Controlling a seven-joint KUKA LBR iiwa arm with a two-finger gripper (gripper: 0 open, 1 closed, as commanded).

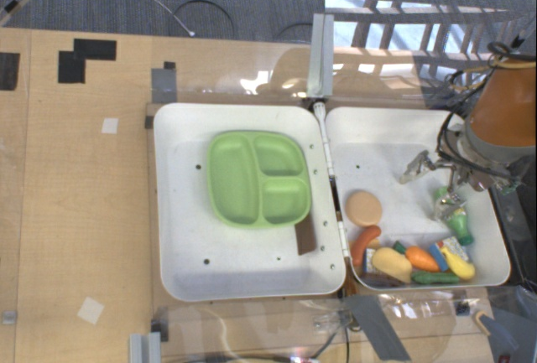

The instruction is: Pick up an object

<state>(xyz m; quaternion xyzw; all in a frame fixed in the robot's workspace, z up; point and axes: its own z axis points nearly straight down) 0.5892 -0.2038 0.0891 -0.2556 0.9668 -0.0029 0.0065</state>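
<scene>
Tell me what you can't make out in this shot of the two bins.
- Gripper: whether its fingers are open or shut is unclear in the camera view; the arm's wrist covers them from above.
- Green item below the gripper: too small and partly covered to identify.
- Toy pile in the right bin's near corner: pieces overlap, so the count and shapes are unclear.

Matt pale wood bench (pixel 75 210), smooth white plastic bins (pixel 180 269), glossy green plastic tray (pixel 256 178)
</scene>
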